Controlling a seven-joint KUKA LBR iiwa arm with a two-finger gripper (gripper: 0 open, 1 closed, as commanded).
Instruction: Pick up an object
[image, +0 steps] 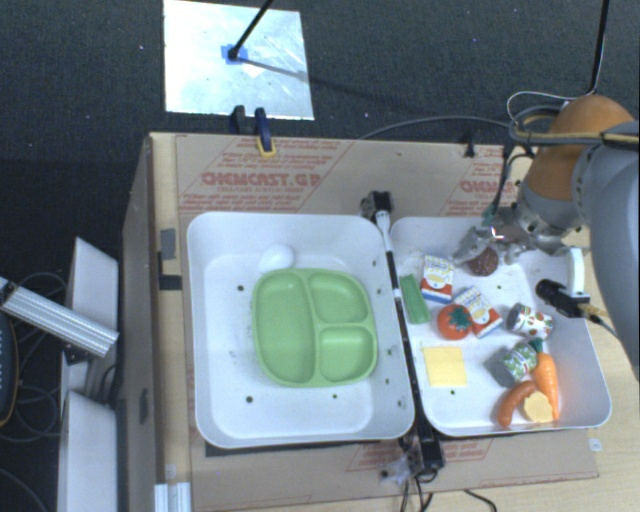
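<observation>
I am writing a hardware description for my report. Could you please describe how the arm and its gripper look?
The arm is grey with smooth, rounded links and an orange band above the wrist. Thin dark cables loop around that orange section. The gripper is metallic grey, small and angular.

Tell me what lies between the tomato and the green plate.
In the camera view, a green stick lies between the tomato and the green plate, by the bins' shared rim.

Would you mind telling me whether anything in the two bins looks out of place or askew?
Nothing is spilled or damaged. The right bin holds toy food scattered at odd angles, a carrot lying near its lower right corner. The green divided plate sits flat in the left bin.
</observation>
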